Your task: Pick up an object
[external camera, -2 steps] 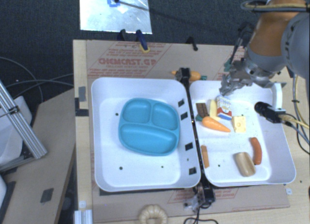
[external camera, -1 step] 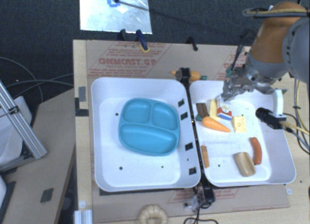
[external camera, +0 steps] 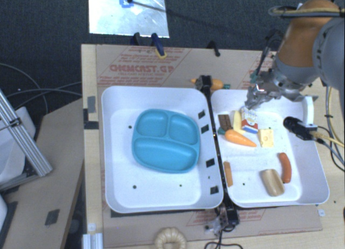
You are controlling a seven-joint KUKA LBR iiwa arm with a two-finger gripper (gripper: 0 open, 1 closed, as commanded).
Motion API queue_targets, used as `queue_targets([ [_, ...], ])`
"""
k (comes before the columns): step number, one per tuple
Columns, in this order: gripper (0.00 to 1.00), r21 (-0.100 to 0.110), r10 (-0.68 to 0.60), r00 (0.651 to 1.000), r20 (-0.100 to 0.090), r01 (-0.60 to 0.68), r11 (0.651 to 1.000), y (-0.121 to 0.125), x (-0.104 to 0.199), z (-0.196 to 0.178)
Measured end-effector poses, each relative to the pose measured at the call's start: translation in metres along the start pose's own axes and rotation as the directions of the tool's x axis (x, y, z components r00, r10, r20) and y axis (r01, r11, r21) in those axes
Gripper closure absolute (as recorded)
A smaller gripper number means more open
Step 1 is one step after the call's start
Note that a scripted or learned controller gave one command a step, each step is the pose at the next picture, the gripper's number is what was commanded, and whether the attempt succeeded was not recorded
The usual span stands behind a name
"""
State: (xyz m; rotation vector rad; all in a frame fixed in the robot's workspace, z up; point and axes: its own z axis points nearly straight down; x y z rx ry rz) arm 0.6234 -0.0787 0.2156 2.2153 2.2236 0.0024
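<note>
The arm (external camera: 304,43) comes in from the right, its gripper (external camera: 254,101) low over the back part of the right bin (external camera: 307,188), just above a crowded little heap of toy food. The rig rule and the blur leave the jaws unreadable: whether they are wide or narrow, cannot tell, and nothing visibly sits between them.

Right under the tip lies a small red, white and blue box (external camera: 248,125). Touching or nearly touching it: a brown bar (external camera: 224,121) to the left near the bin's dividing wall, a pale yellow wedge (external camera: 237,119), an orange carrot (external camera: 239,138) lying slantwise in front, and a yellow cheese block (external camera: 266,137) to the right. Tight quarters there.

More room toward the front. A red sausage (external camera: 284,166) and a tan bread roll (external camera: 271,182) lie close together, well apart from the heap, with bare white floor around them. A thin orange stick (external camera: 228,173) hugs the left wall of this bin.

The left bin (external camera: 121,188) carries a blue divided plate (external camera: 165,140) in its middle, open floor all round.
</note>
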Motion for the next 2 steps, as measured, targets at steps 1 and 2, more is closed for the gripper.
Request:
queue_targets([
  [1,1.00,-0.001,-0.001,1.000,-0.001,0.001,1.000,0.0053,0.0007,-0.0144],
  [2,1.00,0.001,0.003,1.000,-0.001,-0.003,1.000,-0.0036,-0.0048,-0.0179],
])
